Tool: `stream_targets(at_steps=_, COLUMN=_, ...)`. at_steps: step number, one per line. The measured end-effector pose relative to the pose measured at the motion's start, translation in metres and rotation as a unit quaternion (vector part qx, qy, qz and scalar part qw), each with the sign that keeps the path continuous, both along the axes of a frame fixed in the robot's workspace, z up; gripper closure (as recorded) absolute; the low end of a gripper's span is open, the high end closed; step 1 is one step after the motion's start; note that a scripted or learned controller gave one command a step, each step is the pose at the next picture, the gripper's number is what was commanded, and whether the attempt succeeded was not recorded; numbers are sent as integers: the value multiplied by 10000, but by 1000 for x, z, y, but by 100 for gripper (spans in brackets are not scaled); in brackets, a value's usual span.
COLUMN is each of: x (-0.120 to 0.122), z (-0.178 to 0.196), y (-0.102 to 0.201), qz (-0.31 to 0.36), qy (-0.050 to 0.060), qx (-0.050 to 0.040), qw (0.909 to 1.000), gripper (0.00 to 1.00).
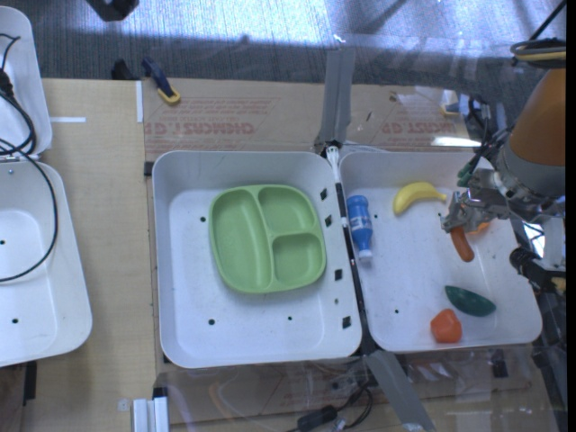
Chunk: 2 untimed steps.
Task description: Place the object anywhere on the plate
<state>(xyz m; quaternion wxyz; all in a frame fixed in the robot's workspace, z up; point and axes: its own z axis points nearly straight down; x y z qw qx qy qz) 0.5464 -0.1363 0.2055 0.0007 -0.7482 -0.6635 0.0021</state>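
Note:
A light green divided plate (267, 238) lies in the left bin (180, 331). In the right bin (405, 331), my gripper (457, 223) hangs at the right side, directly over the upper end of an orange-red oblong item (463, 245) that slants down and to the right from it. Whether that item is gripped or just lying under the gripper I cannot tell. A yellow banana (417, 194) lies to the gripper's left. A blue bottle (359, 226) lies along the bin's left wall.
A dark green item (470, 301) and an orange-red round item (446, 326) lie near the right bin's front right corner. A small orange piece (484, 226) shows just right of the gripper. The wall between the bins (346, 241) separates gripper and plate.

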Motion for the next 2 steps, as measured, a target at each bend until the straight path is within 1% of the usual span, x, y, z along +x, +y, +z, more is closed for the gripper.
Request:
stream_targets(at_steps=1, x=24, z=-15, y=47, qz=412, qy=-5, qx=4, qw=9992, gripper=100)
stream_targets(at_steps=2, x=65, z=-15, y=119, qz=1708, qy=-15, qx=4, qw=9853, gripper=100)
